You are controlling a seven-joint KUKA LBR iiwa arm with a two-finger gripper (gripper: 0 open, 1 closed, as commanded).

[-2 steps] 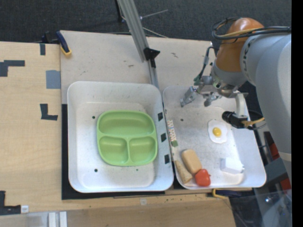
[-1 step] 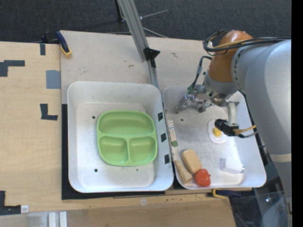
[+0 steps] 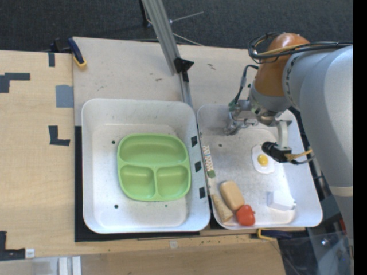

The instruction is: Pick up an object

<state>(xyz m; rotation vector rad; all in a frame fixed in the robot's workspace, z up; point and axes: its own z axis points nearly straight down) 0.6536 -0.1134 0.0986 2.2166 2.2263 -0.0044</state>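
Note:
My gripper (image 3: 233, 126) hangs over the back left part of the right bin (image 3: 229, 159), with nothing seen between its fingers. In that bin a fried egg toy (image 3: 262, 161) lies to the right of the gripper. A tan bread roll (image 3: 232, 195) and a red tomato (image 3: 245, 215) sit near the front edge, beside a long brown stick (image 3: 221, 208). A pale clear piece (image 3: 280, 201) rests at the front right. A narrow patterned strip (image 3: 208, 160) lies along the bin's left wall.
The left bin (image 3: 97, 153) holds a green divided plate (image 3: 153, 166) in its middle. A metal pole (image 3: 166, 36) slants across the bench behind the bins. A blue and yellow clamp (image 3: 77, 52) sits at the back left.

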